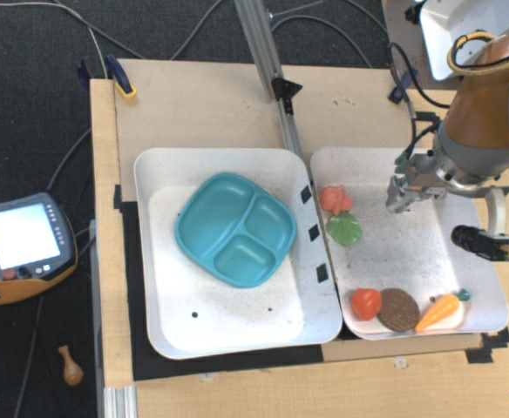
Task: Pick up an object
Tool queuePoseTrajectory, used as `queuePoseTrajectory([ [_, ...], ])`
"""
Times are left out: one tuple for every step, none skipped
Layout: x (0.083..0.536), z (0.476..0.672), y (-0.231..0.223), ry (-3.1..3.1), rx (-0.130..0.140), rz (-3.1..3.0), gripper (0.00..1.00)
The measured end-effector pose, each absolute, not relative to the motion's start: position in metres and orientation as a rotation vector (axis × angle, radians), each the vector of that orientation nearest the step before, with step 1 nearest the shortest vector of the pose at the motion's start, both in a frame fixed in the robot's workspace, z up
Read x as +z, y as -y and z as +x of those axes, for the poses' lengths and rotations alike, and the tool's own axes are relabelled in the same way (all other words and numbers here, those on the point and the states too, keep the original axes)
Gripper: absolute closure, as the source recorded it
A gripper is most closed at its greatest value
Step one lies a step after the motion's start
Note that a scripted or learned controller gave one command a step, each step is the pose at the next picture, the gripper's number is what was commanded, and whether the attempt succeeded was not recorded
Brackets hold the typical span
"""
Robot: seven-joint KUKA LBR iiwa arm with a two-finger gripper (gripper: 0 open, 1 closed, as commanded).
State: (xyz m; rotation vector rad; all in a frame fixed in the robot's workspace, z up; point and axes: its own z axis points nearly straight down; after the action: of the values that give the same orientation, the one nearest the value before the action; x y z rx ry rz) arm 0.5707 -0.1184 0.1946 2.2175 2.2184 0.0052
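The gripper [400, 200] hung over the far part of the right bin [411, 259], too small and blurred to tell its state. Left of it lay a pink toy [335, 199] and a green one [344, 230]; both shapes were unclear.

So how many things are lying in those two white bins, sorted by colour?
Teal: 1, the divided plate
Pink-orange: 1, a toy food piece
Green: 1, a leafy toy vegetable
Red: 1, a toy tomato
Brown: 1, a round patty
Orange: 1, a toy carrot
Total: 6
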Motion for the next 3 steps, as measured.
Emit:
queuePoseTrajectory([
  [0.242, 0.566, 0.124, -2.219, 0.005, 2.217, 1.0],
  [0.266, 0.567, 0.123, -2.22, 0.004, 2.218, 1.0],
  [0.266, 0.566, 0.071, -2.231, 0.003, 2.216, 1.0],
])
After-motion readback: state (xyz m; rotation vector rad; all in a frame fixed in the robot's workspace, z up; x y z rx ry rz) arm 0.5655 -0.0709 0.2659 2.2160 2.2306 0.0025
